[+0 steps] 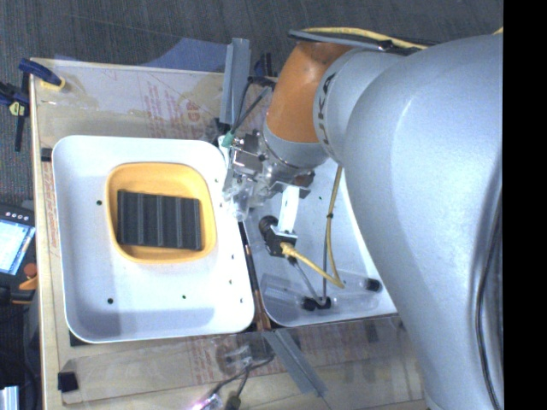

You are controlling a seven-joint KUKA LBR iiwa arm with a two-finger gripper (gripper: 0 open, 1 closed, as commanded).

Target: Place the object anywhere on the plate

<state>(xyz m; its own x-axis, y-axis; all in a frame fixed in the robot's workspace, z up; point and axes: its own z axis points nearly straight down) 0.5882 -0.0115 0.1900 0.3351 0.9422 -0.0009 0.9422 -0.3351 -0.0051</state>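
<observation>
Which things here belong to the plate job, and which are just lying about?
Job: yellow plate; dark ribbed block lying on it; hand; left bin holding the plate.
Lying about: right bin; blue clamp; small screen.

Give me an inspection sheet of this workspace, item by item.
Surface: bench bearing left bin and right bin, side by side.
Job's things: dark ridged object lies flat on the yellow plate in the left bin.
Clutter: small dark piece in the right bin, too small to identify.
Grippers: gripper over the seam between the bins, apart from the object.
Cables: yellow cable hangs over the right bin.
Surroundings: blue clamp at the bench corner; screen device at left edge.
</observation>
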